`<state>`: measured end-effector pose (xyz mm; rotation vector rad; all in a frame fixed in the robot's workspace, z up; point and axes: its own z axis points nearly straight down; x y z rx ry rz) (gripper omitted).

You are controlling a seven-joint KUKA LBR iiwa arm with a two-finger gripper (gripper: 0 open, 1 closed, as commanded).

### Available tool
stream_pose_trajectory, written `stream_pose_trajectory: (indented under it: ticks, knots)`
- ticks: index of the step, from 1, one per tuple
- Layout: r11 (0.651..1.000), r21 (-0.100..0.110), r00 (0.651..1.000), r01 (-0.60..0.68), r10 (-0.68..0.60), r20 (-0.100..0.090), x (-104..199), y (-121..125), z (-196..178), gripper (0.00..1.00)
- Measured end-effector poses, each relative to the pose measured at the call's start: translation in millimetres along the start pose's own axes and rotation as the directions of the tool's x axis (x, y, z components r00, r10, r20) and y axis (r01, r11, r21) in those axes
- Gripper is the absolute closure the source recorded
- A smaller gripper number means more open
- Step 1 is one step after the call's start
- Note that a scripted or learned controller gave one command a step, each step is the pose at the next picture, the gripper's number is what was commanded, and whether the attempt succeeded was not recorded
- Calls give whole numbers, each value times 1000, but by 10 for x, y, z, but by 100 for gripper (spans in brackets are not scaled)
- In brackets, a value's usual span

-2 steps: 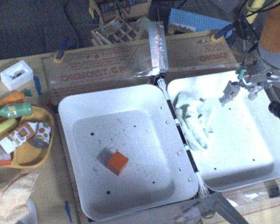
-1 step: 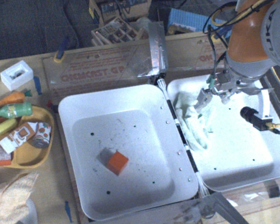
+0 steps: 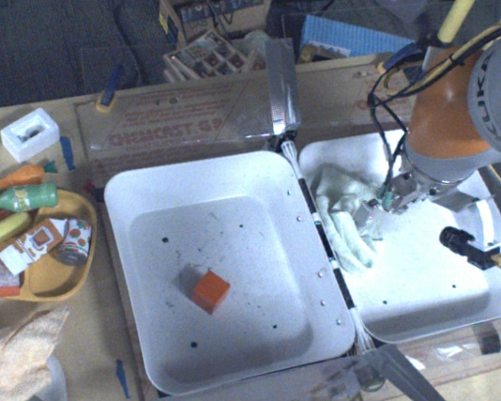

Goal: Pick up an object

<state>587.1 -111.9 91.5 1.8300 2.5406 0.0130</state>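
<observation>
Room lies wide around the orange cube [image 3: 211,291] in the left bin [image 3: 137,204], while my pincer [image 3: 386,201], its grip impossible to tell, hangs beside the pale cloth [image 3: 344,222] crowding the right bin's [image 3: 439,306] left wall.

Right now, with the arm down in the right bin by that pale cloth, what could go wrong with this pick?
1. The claw sits at the edge of the crumpled pale cloth; soft fabric may slip free or drag.
2. The cloth lies against the divider between the bins, so a descent there could hit the rim.
3. The orange block is in the left bin, far from the claw.
</observation>
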Motion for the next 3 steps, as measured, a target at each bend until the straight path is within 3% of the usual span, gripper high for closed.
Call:
stream_pose_trajectory:
  ticks: [1, 2, 3]
  knots:
    - [1000, -1, 1000, -3, 3, 3, -160, 455, 6, 0]
    - [987, 9, 987, -163, 163, 2, -743, 59, -643, 0]
    - [999, 7, 999, -38, 38, 1, -218, 742, -95, 0]
